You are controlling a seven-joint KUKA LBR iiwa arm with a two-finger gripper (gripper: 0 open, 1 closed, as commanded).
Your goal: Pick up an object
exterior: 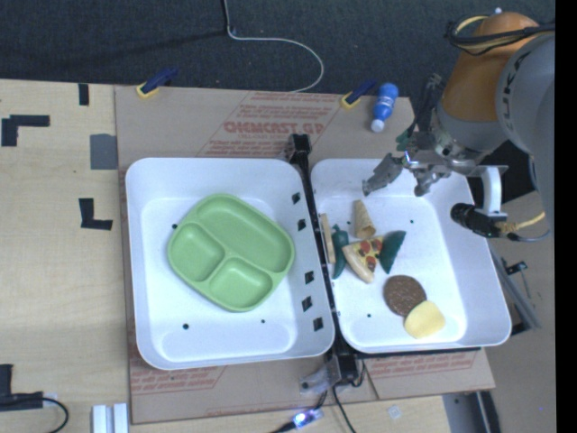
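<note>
Yellow rounded block (425, 319) touches brown ridged disc (404, 293); pizza slice (362, 259) beside. Gripper (402, 176) hovers above, fingers spread, grasping nothing. Green sectioned plate (231, 252) occupies left bin (144, 242).

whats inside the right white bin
In the right white bin: a toy pizza slice, dark green pieces, a round brown cookie, a yellow block touching it. The open gripper hovers above its far end. Whatever lies beneath the clustered pieces is hidden.

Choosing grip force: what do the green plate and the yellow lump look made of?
The green plate looks like moulded plastic with a matte finish: uniform colour, rounded divided compartments, soft highlights. The yellow lump looks like smooth plastic or rubber toy food; which one is unclear from here.
</note>
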